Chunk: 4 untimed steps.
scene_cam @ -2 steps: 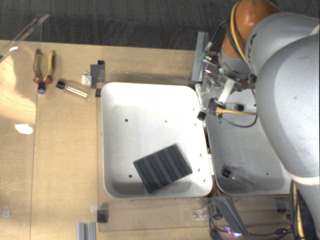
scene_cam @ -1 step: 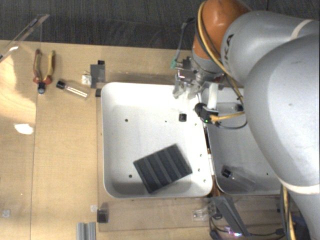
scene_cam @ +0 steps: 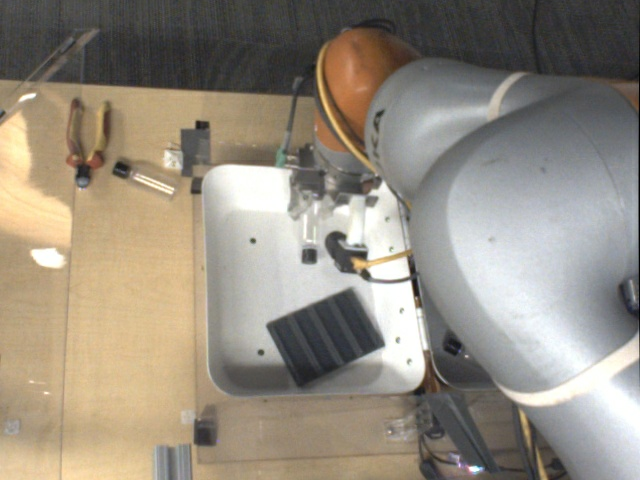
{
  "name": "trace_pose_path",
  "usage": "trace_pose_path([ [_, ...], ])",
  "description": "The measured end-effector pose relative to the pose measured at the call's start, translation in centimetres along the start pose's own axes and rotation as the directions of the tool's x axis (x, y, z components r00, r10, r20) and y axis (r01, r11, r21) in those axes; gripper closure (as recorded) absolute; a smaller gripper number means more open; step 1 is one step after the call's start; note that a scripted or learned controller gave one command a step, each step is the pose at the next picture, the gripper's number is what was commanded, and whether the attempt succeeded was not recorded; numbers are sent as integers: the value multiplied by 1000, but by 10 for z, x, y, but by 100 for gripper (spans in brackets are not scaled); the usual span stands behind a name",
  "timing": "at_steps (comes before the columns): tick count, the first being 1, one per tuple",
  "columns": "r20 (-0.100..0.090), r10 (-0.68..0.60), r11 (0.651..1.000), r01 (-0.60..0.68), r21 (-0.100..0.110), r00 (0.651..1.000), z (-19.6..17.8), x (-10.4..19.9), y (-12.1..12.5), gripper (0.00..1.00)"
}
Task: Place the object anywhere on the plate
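We judge the task barely begun, if begun at all. The dark ribbed plate (scene_cam: 325, 336) lies in the near part of the left white bin (scene_cam: 240, 268), turned at a slant to the bin's walls, and nothing rests on it. The gripper (scene_cam: 322, 240) hangs over the far half of the same bin, well apart from the plate. Its two fingers point downward with a gap between them, so we read them as spread, and we see nothing held in that gap. As for the object to be placed, we cannot say with any confidence which thing it is (a small dark curved piece (scene_cam: 340, 248) sits just beside the fingers, but it may belong to the tool and its yellowish cable). So picking up, carrying and setting down all seem left to do.

The plate is a matte charcoal rectangle with parallel ridges running across it, probably rubber or moulded plastic. The bin is smooth, glossy white plastic with rounded corners and a few small dark holes in its floor. The arm's shell is smooth grey with an orange band (scene_cam: 350, 73) near the wrist. The bench (scene_cam: 130, 298) is pale wood, and orange-handled pliers (scene_cam: 87, 140) lie at its far left.
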<state>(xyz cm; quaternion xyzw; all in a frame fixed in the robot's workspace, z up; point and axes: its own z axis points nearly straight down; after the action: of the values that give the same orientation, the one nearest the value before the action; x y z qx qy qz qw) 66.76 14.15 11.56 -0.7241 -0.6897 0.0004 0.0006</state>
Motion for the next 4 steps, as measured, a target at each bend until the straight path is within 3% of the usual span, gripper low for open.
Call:
trace_pose_path([
  [1, -1, -461, 887, 461, -9, 887, 26, 59, -25, 100],
  [2, 6, -778, 628, 778, -11, 628, 27, 81, -1, 100],
  [3, 7, -887, 462, 887, -8, 462, -51, 82, -13, 100],
  [4, 4, -885, 466, 885, -7, 466, -34, 94, -13, 100],
])
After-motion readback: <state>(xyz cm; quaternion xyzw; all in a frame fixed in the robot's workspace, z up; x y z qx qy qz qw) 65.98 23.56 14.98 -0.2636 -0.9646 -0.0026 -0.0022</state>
